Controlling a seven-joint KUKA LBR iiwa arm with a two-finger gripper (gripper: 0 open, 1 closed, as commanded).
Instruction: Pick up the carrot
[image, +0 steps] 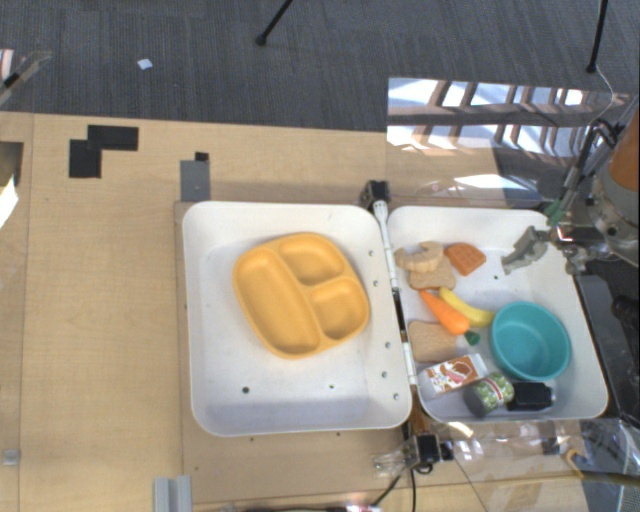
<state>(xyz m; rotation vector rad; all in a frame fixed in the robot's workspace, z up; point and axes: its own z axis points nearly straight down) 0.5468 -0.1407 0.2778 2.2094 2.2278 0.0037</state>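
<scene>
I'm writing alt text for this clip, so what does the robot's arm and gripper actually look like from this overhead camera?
At the right edge, the arm appears as grey metal parts with an orange patch above them. Thin dark rods or cables run up along it. A pale grey gripper juts out to the left over the right bin. The picture is too coarse to make out any markings.

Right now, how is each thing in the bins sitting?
carrot: lying flat, touching the banana, not held
banana: lying beside the carrot
teal bowl: upright
yellow plate: right way up in the left bin
claw: above the right bin, holding nothing
</scene>
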